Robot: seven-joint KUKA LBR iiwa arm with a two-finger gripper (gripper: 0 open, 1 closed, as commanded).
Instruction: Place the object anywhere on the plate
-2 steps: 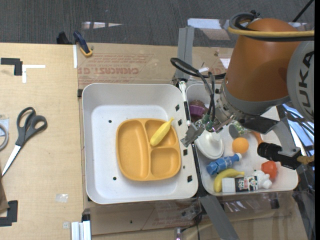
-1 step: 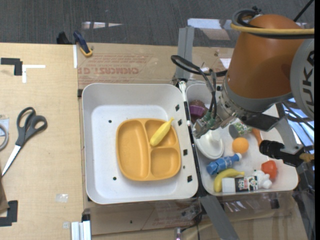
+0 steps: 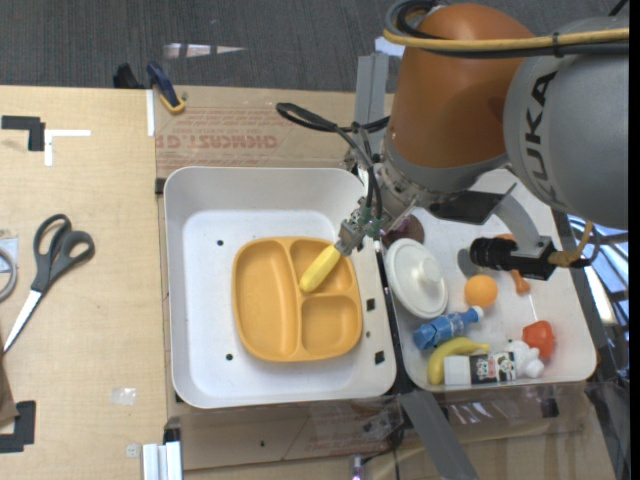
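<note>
The yellow object (image 3: 320, 266), an elongated piece, is lying over the upper right compartment of the orange plate (image 3: 262, 308), its long axis slanting from lower left up to upper right. Its upper end is meeting the gripper (image 3: 352, 236), which is reaching in from the upper right; the fingers appear to be closing narrowly on that tip, though the contact point is small and hard to confirm. The plate is sitting in the left white bin (image 3: 190, 298). The right bin (image 3: 575, 363) is holding a white lid, an orange ball, a blue bottle and a banana. Judgement: the object is already over the plate, so release is likely the remaining step.
</note>
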